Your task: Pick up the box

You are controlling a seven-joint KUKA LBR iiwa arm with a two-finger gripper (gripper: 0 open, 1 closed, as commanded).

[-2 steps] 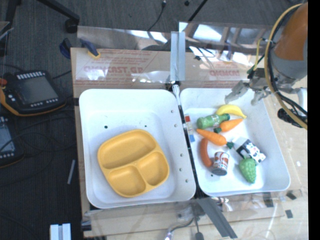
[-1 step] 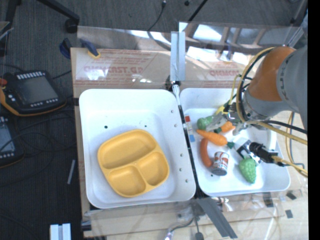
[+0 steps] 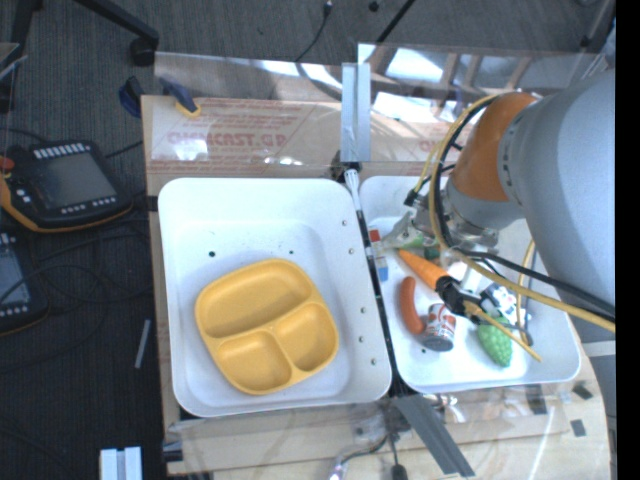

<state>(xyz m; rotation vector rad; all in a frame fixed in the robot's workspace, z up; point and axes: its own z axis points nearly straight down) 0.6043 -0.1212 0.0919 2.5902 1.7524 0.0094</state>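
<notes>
Arm: the grey robot arm with the orange band [image 3: 560,158] comes in from the upper right of the frame and bends down over the right bin.
Desk: the wooden desk [image 3: 250,138] carries both bins, with a clear sheet along its far edge.
Left bin: the shallow white bin [image 3: 200,218] at centre frame holds a yellow plastic plate with three compartments [image 3: 266,324], lying toward its near side.
Right bin: the second shallow white bin [image 3: 560,358] sits just beside the first, at the right of the frame.
Pincer: the pincer [image 3: 440,236] hangs at the upper part of the right bin, wrapped in cables; I cannot tell how it stands.
Toys: an orange carrot [image 3: 422,267], a red sausage [image 3: 410,306], a small tin can [image 3: 438,328] and a green bumpy piece [image 3: 495,344] lie close together in the right bin.
Box: from here I cannot pick out the box among the clutter under the arm.
Floor: a black teach pendant with an orange rim [image 3: 60,183] lies at the left edge.
</notes>
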